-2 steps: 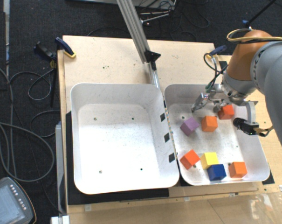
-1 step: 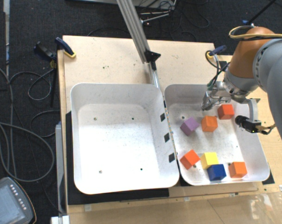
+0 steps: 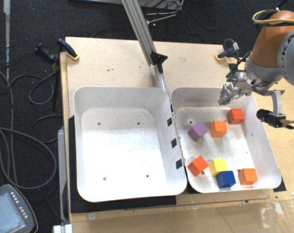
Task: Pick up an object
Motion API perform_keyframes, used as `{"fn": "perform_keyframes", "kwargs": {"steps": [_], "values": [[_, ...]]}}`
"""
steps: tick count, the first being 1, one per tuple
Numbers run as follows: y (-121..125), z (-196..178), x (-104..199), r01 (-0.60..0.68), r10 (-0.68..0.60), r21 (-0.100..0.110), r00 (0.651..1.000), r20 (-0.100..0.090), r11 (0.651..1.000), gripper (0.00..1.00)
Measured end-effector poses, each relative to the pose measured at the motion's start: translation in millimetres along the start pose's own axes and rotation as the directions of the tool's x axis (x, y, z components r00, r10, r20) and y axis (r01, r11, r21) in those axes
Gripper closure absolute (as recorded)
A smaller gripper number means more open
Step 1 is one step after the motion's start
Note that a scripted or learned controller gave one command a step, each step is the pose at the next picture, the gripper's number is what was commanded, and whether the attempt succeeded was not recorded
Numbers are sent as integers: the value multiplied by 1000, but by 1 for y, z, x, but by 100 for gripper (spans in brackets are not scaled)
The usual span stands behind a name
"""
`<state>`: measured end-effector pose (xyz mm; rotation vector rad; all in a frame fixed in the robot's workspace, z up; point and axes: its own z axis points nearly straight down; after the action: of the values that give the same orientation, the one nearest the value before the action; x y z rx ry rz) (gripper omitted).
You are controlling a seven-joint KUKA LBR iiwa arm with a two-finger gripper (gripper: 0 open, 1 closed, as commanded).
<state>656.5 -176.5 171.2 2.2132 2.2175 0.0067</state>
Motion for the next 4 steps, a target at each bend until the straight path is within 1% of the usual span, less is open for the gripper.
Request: {"fn": "perform_keyframes", "kwargs": {"steps": [1, 2, 3, 4], "values": [[6, -51, 9, 2, -2, 0, 1000, -1, 1000, 100], [7, -65, 9, 1, -1, 5, 1000, -2, 1000, 100], [-20, -61, 51, 3, -3, 11, 1000, -4, 1000, 100], [-43, -57, 91, 4, -4, 12, 1000, -4, 1000, 100]]}}
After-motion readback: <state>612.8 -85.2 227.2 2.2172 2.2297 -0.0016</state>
